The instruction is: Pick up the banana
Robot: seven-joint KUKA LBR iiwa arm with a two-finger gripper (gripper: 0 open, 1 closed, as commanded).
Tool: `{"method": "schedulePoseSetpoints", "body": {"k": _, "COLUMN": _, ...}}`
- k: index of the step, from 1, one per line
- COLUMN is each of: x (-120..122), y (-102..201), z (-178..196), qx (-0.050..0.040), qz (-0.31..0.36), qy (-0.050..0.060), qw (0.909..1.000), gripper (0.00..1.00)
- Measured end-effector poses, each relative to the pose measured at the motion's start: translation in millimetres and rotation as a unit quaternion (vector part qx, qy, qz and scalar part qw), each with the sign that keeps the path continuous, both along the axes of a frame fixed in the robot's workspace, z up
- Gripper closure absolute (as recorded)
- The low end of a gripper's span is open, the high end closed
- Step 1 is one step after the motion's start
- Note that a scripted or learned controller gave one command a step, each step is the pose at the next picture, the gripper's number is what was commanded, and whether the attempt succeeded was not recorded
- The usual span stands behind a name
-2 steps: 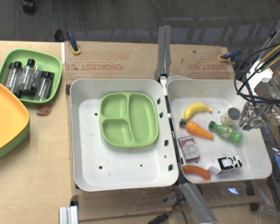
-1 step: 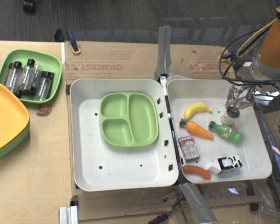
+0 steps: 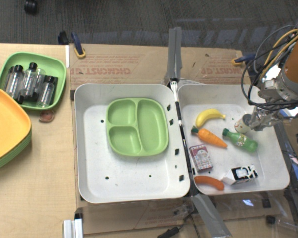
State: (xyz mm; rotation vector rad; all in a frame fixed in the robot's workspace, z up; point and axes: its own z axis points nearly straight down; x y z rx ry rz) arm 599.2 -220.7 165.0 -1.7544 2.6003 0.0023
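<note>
Yellow banana (image 3: 210, 116) lies free in the right bin (image 3: 278, 148), near the carrot (image 3: 210, 137). We judge it light, smooth, rigid; grip mid-curve. Pincer (image 3: 252, 123) state: we cannot tell.

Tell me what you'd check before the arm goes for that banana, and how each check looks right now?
1. Banana in plain sight in the right bin: ok.
2. Banana lying free on top, nothing over it: ok.
3. Room around it: not ok, the carrot lies close below it.
4. Gripper lined up over the banana: not ok, it is off to the right, above the green bottle.
5. Fingers open and ready: cannot tell.
6. Gripper carrying nothing: cannot tell.
</note>
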Motion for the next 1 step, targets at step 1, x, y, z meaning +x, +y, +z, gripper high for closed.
{"method": "schedulePoseSetpoints", "body": {"k": 1, "x": 49.0, "y": -0.3, "z": 20.7, "qx": -0.0003, "qz": 0.064, "qy": -0.002, "qw": 0.9979, "gripper": 1.00}}
